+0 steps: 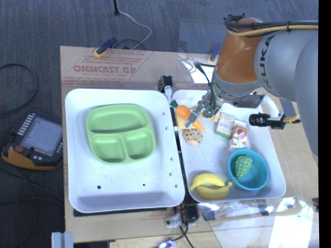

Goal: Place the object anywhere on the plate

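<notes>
You see the green divided plate (pixel 120 132) lying alone in the left bin (pixel 77 190), so it is free to receive anything you bring. All the loose things lie in the right bin (pixel 276 187): an orange carrot-like piece (pixel 184 113), a cookie (pixel 192 136), a small patterned box (pixel 225 125), a small packet (pixel 238 136), a banana (pixel 209 185) and a blue bowl (pixel 249 169) with a green bumpy thing (pixel 242 165) in it. The hand (pixel 199 113) is low at the upper left corner of this bin, just beside the carrot piece, and its tip seems to touch or cover it. I judge that the carrot piece is the object to carry, because the hand is nearest to it. Whether the hand is spread or pinching, I cannot tell; the wrist hides it. The plate is well apart, across the wall between the bins.
</notes>
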You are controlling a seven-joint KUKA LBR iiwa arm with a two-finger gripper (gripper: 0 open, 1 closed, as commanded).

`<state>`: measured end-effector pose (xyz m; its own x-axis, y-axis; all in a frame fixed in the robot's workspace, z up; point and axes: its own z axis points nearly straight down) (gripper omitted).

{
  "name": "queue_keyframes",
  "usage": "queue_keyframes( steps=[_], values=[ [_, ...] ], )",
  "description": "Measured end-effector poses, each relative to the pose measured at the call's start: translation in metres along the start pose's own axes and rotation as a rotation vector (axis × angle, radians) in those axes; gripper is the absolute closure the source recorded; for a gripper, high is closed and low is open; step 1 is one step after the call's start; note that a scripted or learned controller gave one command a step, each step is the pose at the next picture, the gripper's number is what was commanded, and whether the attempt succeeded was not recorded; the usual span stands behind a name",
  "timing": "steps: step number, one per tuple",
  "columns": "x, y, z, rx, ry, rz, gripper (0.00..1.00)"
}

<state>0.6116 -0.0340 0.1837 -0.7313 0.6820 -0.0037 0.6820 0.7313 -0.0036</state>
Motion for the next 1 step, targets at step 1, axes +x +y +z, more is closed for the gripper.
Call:
queue_keyframes(
  steps=[1],
  values=[
    [-0.0001,0.0,-0.0001,0.0,0.0,0.0,0.0]
  ],
)
